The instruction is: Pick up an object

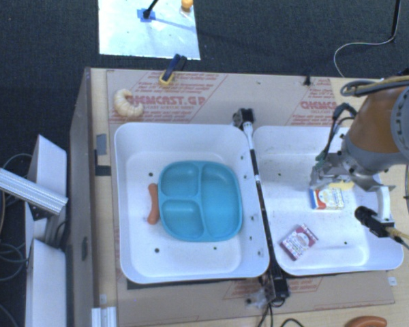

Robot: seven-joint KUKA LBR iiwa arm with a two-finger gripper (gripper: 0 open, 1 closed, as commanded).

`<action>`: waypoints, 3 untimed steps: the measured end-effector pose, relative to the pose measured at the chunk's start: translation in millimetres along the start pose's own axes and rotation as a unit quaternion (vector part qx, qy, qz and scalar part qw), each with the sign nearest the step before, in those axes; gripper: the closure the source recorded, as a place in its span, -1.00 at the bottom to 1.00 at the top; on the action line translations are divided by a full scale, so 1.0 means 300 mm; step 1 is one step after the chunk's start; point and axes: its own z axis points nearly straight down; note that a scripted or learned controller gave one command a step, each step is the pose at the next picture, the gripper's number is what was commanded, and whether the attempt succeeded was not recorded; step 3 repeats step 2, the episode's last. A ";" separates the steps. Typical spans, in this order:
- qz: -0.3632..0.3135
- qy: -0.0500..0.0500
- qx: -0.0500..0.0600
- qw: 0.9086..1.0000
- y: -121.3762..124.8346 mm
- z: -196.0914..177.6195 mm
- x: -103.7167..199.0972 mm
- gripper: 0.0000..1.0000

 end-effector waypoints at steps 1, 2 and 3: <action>0.000 0.000 0.000 1.000 0.000 0.000 0.000 -1.00; 0.000 0.001 0.004 1.000 0.147 0.023 -0.131 -1.00; 0.000 0.001 0.004 1.000 0.147 0.023 -0.131 -1.00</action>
